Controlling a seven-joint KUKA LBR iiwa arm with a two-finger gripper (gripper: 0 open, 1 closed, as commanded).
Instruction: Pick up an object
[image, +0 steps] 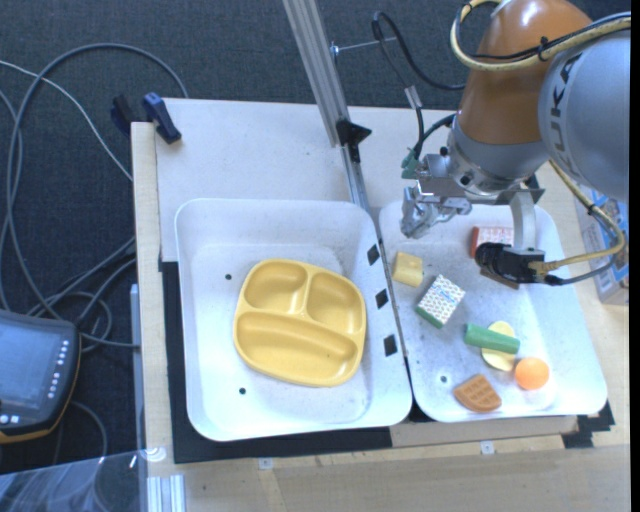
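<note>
Poised above pale yellow cube (407, 268) for a pick; metal claw (420, 218) seemingly spread, gripping nothing.

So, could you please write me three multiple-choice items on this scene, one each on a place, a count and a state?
1. Where does the yellow divided plate lie?
A. in the left bin
B. in the right bin
C. on the bare bench

2. How many compartments does the plate have?
A. two
B. three
C. five

3. How does the gripper stand relative to the pale yellow block?
A. closed around the block
B. above and apart from it, with nothing between the fingers
C. resting on the plate

Answers:
1 A, the plate sits in the middle of the left bin.
2 B, two small wells sit above one long one.
3 B, a gap of bin floor separates the fingertips from the block.
</note>
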